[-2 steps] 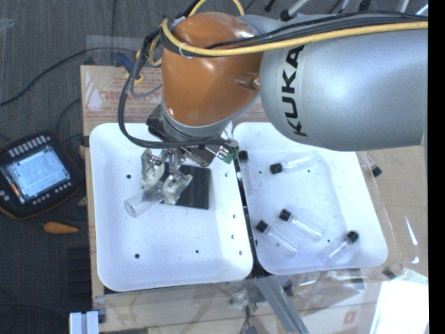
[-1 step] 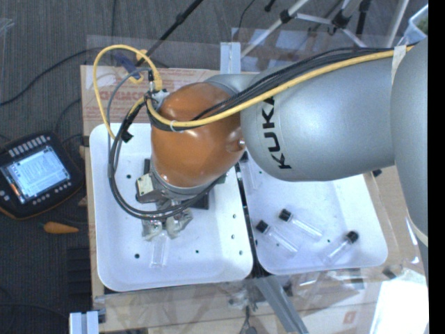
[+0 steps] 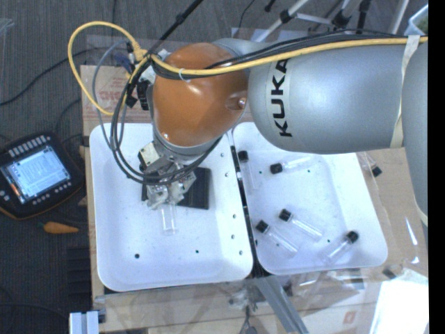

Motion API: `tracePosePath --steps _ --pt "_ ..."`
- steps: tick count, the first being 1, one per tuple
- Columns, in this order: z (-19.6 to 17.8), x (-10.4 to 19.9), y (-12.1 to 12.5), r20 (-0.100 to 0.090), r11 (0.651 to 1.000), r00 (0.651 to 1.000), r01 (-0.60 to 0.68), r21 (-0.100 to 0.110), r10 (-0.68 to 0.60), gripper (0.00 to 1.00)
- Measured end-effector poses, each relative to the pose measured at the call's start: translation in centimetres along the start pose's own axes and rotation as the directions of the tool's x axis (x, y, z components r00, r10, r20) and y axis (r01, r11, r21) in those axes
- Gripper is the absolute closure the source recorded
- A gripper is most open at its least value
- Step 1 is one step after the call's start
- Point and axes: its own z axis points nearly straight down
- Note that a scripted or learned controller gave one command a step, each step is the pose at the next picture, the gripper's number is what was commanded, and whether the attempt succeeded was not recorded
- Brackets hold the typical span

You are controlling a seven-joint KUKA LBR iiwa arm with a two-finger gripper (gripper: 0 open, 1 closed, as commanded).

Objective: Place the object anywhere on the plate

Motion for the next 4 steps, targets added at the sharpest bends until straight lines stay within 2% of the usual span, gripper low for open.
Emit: tracePosePath --steps 1,2,3,4 --pt "-6.6 -1.9 -2.5 0.001 0.982 0.982 0.188 0.001 -0.188 1.00" --pt "-5.3 -3.8 2.7 0.001 0.892 0.892 0.452 -0.003 -0.452 1.00" --pt "-10.0 -4.1 3.6 0.002 0.624 0.624 0.781 -0.001 -0.781 1.00" --pt "-6.0 -2.0 -2.1 0.003 0.680 0.680 0.734 -0.001 -0.734 1.00"
